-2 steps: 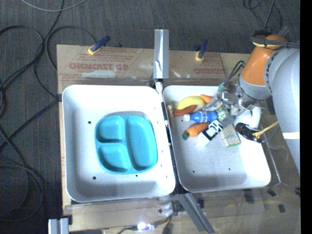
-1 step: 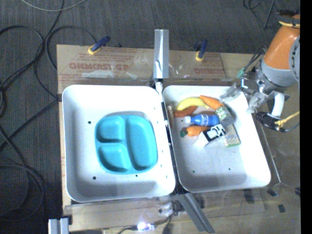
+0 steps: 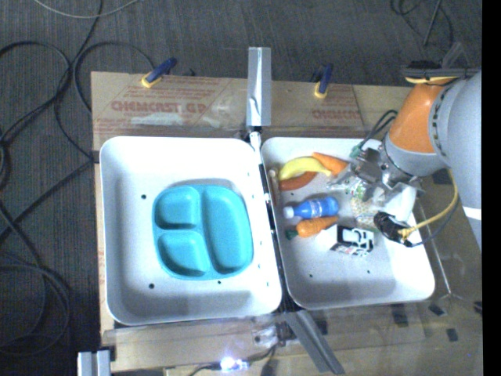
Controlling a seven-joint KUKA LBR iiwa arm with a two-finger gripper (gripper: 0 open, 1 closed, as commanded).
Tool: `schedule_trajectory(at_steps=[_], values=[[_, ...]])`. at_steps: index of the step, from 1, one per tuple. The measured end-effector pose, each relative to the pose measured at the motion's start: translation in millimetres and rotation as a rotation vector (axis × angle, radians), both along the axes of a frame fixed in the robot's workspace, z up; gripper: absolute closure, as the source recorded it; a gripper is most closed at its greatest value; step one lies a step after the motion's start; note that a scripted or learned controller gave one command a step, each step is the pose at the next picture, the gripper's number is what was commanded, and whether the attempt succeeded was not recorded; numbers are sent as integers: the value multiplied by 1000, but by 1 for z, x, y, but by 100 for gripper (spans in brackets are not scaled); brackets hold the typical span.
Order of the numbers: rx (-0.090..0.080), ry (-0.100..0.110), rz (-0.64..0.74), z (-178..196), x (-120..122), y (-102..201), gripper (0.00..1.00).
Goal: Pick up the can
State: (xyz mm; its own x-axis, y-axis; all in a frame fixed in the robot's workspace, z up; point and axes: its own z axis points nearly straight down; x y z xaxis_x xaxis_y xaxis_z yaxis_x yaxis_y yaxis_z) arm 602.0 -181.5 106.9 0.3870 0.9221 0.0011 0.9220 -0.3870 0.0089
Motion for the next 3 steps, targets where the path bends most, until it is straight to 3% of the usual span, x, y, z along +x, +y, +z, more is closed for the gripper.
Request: schedule_trajectory(at_steps=[1, 2, 3], values=[[21, 73, -98, -11, 50, -19, 0], [15, 81, -97, -2, 48, -19, 100], [5, 68, 121, -9, 56, -20, 100]])
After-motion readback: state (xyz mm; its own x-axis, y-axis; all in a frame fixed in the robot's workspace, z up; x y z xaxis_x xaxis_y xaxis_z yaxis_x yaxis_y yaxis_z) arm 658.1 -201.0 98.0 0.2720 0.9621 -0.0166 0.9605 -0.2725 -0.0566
